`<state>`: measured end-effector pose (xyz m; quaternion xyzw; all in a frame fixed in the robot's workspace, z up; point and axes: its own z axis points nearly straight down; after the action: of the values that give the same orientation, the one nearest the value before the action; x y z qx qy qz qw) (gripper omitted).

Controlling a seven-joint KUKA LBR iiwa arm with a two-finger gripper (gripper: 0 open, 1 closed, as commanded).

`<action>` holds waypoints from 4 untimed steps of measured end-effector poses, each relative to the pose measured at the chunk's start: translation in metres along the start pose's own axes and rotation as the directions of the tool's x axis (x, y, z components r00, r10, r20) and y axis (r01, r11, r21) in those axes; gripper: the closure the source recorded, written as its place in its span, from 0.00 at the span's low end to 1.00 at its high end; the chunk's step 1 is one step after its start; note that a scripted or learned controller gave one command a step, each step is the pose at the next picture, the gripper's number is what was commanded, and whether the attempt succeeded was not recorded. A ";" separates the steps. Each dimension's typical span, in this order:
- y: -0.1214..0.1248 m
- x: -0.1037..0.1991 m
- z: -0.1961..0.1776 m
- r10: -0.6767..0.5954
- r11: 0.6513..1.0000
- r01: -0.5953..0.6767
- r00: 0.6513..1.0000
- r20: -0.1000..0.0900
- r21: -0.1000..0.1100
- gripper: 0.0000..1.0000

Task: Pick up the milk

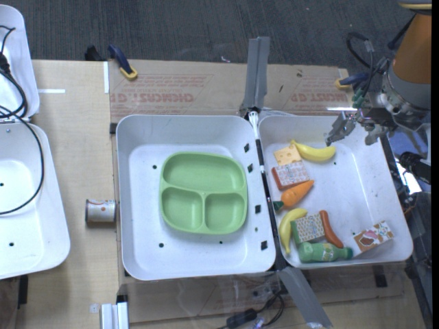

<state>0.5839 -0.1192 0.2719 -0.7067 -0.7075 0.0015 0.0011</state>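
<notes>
Two open fingers of the grey gripper (352,130) hover far from the small slanted milk carton (374,236) — probably best approached from above, straddling its narrow sides.

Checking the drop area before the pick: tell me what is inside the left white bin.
The left white bin holds a light green plastic plate with three compartments, lying flat with nothing visible in them. Whatever lies under the plate is covered.

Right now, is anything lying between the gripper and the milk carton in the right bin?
In the camera view, the stretch from the gripper down to the milk carton is bare white bin floor; the banana and carrot lie off to the side.
</notes>
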 end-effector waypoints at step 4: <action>-0.106 -0.101 0.163 -0.254 0.967 0.254 0.967 -0.004 -0.001 0.00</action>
<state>0.4771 -0.2201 0.1097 -0.6102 -0.7922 -0.0003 0.0028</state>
